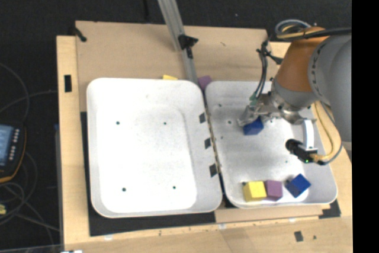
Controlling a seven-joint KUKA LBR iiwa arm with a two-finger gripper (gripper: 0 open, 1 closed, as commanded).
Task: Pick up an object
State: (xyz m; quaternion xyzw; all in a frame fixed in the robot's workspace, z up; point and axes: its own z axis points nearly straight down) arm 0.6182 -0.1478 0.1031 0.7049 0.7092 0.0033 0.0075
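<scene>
where the arm (pixel 308 77) reaches into the right bin (pixel 237 157), its fingers (pixel 252 119) pinch a blue block (pixel 253 127); yellow (pixel 255 190), purple (pixel 274 189) and blue (pixel 297 185) blocks line the near wall

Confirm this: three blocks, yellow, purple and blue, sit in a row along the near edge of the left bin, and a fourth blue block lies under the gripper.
Wrong bin. In the camera view the yellow block, purple block and blue block line the near edge of the right bin, not the left. The rest stands: another blue block lies under the gripper.
</scene>
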